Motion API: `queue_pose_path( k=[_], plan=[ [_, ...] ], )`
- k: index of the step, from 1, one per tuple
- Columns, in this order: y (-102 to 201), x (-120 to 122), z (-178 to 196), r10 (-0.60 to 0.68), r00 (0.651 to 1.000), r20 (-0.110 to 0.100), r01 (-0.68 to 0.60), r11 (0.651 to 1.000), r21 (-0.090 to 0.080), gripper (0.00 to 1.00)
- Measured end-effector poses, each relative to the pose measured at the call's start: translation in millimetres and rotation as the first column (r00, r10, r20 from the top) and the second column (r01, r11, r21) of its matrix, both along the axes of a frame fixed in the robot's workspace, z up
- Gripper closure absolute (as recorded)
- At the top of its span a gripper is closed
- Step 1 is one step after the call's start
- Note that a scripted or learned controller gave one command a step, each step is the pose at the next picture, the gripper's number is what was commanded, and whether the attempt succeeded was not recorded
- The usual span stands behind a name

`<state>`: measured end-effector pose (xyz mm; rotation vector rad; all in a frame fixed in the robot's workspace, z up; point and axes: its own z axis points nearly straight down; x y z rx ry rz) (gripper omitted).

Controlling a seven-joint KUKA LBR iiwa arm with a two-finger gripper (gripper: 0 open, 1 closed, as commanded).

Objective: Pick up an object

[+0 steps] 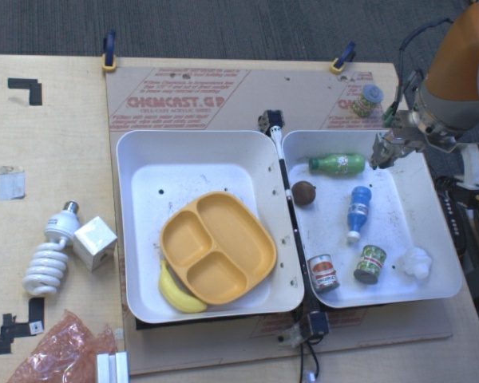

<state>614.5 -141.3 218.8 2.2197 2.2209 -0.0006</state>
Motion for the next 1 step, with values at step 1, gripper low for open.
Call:
queue_pose_path(
  k=[1],
  plan=[
    [30.3,-57.2,-103.4,-0.003,1.0,-0.001,0.003,1.0,0.001,0.0]
  ],
)
